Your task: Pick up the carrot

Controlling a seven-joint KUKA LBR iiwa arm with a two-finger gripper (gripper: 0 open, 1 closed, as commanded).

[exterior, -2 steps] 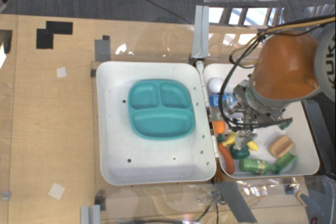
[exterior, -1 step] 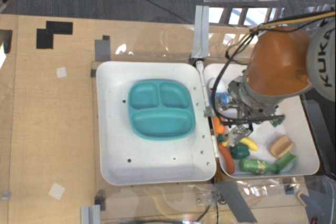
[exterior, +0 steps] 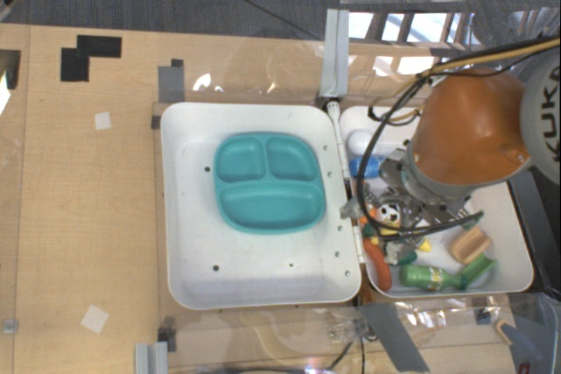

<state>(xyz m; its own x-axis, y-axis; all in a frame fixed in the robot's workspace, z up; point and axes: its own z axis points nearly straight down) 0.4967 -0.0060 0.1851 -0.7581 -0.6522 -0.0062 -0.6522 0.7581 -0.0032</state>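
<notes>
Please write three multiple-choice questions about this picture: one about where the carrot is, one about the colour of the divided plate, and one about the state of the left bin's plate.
1. Where does the carrot lie?
A. In the right bin, near its left wall
B. On the plate
C. On the bench outside the bins

2. What colour is the divided plate?
A. Red
B. Teal
C. Yellow

3. How is the plate?
A. Stacked with food
B. Flipped upside down
C. Bare, compartments facing up

Answers: 1 A, the orange carrot rests by the bin's left wall, below the arm. 2 B, it is plainly teal. 3 C, three hollow sections show, nothing in them.
</notes>
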